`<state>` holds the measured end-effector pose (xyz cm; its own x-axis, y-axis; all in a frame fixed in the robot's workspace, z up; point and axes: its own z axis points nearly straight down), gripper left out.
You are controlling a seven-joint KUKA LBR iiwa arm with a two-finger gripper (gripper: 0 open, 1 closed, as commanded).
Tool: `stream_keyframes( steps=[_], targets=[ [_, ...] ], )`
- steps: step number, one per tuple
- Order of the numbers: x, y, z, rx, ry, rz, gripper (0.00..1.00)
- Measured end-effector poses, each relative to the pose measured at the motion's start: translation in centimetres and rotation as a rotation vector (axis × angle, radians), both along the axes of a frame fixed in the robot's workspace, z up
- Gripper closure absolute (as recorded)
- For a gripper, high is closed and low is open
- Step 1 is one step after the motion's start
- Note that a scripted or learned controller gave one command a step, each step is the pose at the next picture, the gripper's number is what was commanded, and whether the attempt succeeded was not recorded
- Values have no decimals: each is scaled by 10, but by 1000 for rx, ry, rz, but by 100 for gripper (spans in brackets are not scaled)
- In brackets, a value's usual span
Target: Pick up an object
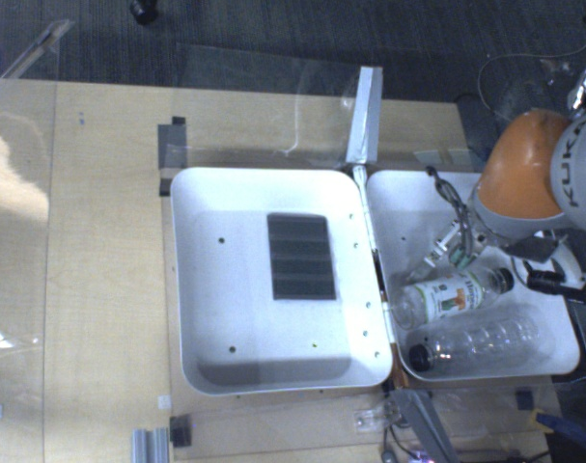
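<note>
A clear plastic bottle [476, 340] lies nearest in the right bin [399, 210], touching a labelled bottle [452, 297] behind it. The gripper [457, 249] hovers above; its state is unreadable. Either smooth, round bottle could roll or slip away when pinched.

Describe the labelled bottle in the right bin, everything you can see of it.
The labelled bottle looks like clear plastic, with a white label bearing some orange and green print and a dark cap at its right end. It lies on its side in the right bin, just above a second clear bottle, below the hand.
</note>
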<state>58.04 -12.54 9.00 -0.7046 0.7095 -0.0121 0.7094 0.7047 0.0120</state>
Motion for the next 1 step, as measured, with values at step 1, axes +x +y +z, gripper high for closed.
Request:
stream_keyframes(
  steps=[1],
  targets=[
    [26,-18,-1,3,4,-273,0]
  ],
)
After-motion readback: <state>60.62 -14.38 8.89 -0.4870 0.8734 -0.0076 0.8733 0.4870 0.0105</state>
